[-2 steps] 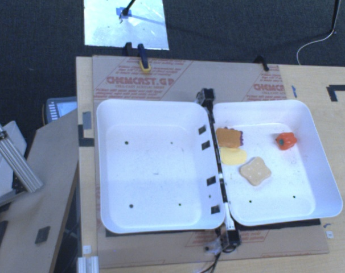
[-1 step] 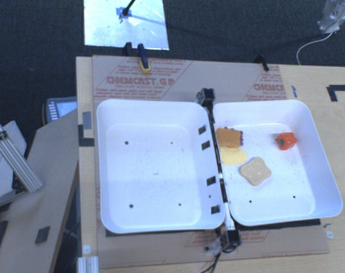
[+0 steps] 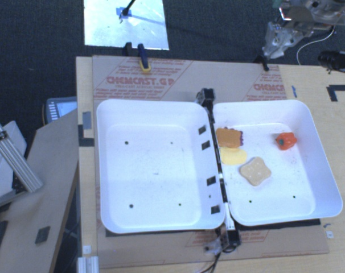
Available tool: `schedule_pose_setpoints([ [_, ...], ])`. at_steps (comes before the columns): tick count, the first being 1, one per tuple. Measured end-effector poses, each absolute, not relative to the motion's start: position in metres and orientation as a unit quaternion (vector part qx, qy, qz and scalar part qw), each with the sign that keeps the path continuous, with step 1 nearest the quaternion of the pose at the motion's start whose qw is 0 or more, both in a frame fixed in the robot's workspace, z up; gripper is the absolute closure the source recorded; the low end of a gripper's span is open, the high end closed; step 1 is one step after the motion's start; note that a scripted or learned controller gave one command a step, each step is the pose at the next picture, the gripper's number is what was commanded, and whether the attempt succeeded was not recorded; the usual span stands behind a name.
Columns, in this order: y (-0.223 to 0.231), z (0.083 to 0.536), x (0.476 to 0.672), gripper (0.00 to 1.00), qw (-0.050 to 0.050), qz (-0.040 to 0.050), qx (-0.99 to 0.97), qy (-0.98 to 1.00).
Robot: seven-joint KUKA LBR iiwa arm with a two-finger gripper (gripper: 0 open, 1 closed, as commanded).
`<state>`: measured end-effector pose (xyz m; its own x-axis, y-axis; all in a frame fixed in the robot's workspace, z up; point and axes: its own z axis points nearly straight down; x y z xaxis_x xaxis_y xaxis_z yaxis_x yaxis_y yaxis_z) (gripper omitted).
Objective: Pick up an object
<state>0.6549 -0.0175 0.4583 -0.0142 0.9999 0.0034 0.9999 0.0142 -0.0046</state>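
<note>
The right bin [image 3: 309,203] holds several small objects. An orange-and-purple piece [image 3: 229,137] lies near its left wall, with a flat yellow piece [image 3: 234,157] just below it. A tan, bread-shaped piece [image 3: 255,171] rests toward the middle, and a red-orange pepper-like piece [image 3: 285,141] sits at the right. My gripper [image 3: 273,49] hangs high above the bench's far edge, well beyond the right bin's back rim, with nothing seen in it.
The left bin [image 3: 152,169] sits beside the right one, joined by a row of black clips [image 3: 209,147]. A shiny metal plate [image 3: 126,16] lies on the dark floor at the back left. A yellow-and-blue clamp [image 3: 144,58] grips the bench's far edge.
</note>
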Motion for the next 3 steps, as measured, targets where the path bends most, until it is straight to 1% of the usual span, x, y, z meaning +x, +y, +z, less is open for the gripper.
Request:
schedule_pose_setpoints([
  [1,0.058,0.459,0.663,1.00,0.000,-0.0021,-0.703,-0.711],
  [2,0.128,0.464,0.667,1.00,0.000,-0.0024,-0.703,-0.711],
  [3,0.232,0.386,0.667,1.00,0.003,0.0010,-0.702,-0.712],
])
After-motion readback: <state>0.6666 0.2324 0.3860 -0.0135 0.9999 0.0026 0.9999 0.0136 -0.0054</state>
